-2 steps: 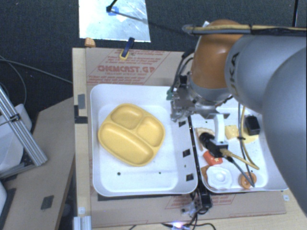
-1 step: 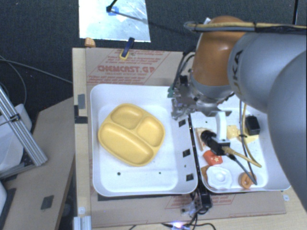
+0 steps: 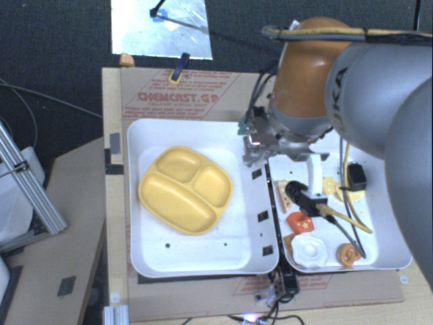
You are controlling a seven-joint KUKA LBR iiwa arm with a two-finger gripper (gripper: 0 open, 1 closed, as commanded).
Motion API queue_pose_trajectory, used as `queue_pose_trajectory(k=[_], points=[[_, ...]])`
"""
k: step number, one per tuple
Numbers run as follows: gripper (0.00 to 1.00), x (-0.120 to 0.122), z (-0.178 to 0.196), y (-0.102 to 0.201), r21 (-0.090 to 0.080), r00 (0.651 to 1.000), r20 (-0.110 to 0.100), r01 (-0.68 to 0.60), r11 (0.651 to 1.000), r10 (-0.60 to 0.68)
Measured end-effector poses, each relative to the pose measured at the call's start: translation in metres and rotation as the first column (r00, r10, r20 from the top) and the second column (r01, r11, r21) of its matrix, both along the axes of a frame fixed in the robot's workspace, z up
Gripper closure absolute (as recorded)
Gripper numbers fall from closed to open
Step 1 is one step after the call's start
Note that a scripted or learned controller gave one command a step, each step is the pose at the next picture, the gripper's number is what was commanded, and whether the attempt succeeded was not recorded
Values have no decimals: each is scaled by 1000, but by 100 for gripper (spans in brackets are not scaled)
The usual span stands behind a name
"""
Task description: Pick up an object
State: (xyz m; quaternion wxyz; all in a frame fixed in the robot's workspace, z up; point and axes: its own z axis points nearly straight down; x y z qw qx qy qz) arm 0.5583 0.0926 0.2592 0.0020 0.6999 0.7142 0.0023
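My gripper (image 3: 253, 149) hangs over the far end of the wall between the two bins, under the orange wrist band. Nothing shows between its tips. In the left bin (image 3: 203, 256) a yellow divided plate (image 3: 186, 189) lies flat, to the left of the gripper and a little nearer the front. The right bin (image 3: 389, 249) holds several small things in front of the gripper: a red piece (image 3: 300, 222), a white round piece (image 3: 310, 250), a brown ring (image 3: 349, 254) and a yellow utensil (image 3: 350, 220).
Both bins rest on a cardboard sheet (image 3: 176, 95) on the bench. A shiny square plate (image 3: 161, 17) lies on the dark floor behind. An aluminium frame (image 3: 27, 188) stands at the left. The bulky grey arm (image 3: 389, 114) covers the right bin's far right part.
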Motion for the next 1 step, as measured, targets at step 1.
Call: queue_pose_trajectory(k=[1], points=[[100, 1, 10, 0, 0, 1000, 1, -5, 1000, 5]])
